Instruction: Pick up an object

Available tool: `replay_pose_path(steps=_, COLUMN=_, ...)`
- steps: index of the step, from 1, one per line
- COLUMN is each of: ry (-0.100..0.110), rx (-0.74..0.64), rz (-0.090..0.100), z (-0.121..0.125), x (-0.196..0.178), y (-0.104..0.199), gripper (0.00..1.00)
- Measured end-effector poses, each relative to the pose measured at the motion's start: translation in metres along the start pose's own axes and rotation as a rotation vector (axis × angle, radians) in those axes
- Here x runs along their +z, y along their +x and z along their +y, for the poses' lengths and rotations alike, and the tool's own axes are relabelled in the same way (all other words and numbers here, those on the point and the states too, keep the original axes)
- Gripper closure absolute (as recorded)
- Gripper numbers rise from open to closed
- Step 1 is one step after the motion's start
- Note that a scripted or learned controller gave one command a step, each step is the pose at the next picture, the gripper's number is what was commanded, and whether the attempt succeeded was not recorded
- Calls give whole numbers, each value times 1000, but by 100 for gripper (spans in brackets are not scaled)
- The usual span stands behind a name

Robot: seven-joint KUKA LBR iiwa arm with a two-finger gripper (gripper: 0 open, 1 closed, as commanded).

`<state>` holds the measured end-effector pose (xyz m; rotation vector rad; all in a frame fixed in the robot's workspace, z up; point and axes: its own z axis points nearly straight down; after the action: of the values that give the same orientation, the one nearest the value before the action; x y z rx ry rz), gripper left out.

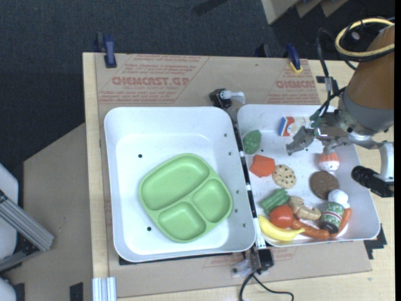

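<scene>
Gripper (311, 138) hovers over the right bin (371, 227) near its upper edge, fingers spread, nothing between them. Just left sits a red-white-blue carton (287, 126); a green toy (252, 141), orange block (262, 165) and cookie (284, 176) line the left wall. The left bin (125, 127) holds a green divided plate (183, 197) with open margins.
</scene>
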<state>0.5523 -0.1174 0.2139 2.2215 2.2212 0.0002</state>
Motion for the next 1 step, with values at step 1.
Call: replay_pose_path(steps=1, ry=5, rx=1, rz=1, z=-4, x=135, y=0, gripper=0)
